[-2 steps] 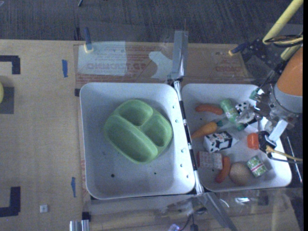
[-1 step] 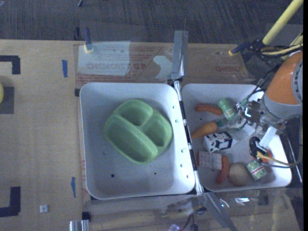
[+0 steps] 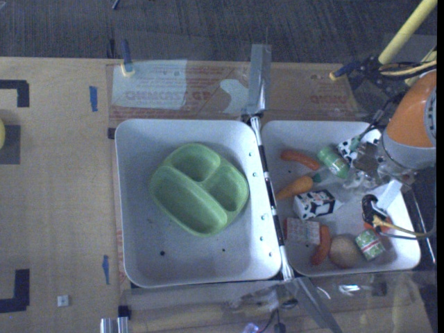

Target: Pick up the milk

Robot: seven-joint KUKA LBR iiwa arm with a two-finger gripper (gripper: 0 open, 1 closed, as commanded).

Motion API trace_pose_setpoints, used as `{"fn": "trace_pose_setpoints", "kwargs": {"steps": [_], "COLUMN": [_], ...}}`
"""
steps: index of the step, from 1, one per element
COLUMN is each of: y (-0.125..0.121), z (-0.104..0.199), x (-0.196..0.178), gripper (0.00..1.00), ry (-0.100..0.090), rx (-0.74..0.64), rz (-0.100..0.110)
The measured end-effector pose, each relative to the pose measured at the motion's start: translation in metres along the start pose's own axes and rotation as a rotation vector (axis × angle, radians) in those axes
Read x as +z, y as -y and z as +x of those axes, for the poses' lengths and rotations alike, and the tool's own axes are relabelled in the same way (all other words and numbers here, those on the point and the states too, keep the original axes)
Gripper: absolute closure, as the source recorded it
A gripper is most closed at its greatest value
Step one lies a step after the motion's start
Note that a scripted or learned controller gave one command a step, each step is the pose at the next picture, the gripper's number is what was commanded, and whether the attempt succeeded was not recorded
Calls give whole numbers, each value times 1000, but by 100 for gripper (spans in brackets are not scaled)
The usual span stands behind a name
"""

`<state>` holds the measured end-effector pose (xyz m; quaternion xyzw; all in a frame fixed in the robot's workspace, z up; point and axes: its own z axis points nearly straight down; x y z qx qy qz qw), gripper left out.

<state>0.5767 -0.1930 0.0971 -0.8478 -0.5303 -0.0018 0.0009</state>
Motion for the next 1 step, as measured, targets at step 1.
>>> {"fn": "trace_pose_setpoints", "kwargs": {"steps": [1], "y": [45], "z": [-10], "x": [-75], "gripper": [100], "ry": [4], "rx": [-88], "rz": [2]}}
